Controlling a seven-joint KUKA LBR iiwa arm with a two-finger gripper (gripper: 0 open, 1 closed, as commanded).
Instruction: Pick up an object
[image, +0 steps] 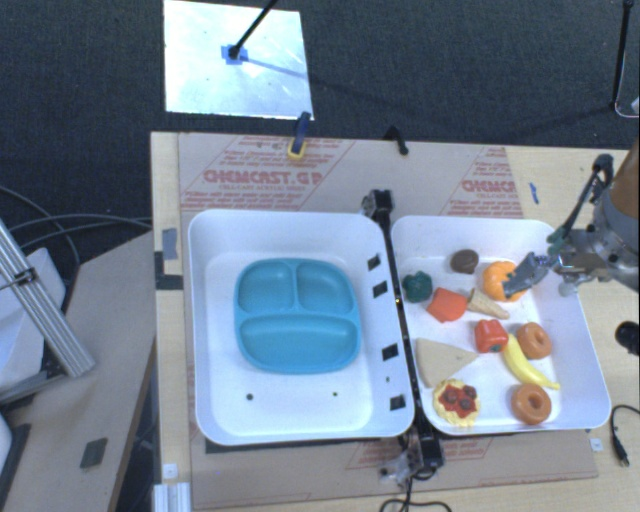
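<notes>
Orange-brown doughnut (531, 404): near right corner of the right bin (585, 350), beside a small tart with red topping (456, 400).
Near middle: banana (524, 364), pale wedge (443, 357), second doughnut (534, 340), red block (489, 335).
Centre: orange wedge (447, 304), cone (487, 303), dark green piece (416, 286).
Far: orange fruit (497, 277), brown round piece (464, 261).
Tool (524, 275): low over the orange fruit's right side; whether its jaws are wide or narrow I cannot tell.
Left bin (215, 240): blue divided plate (297, 315).
Bench (440, 175): carries both bins.
</notes>
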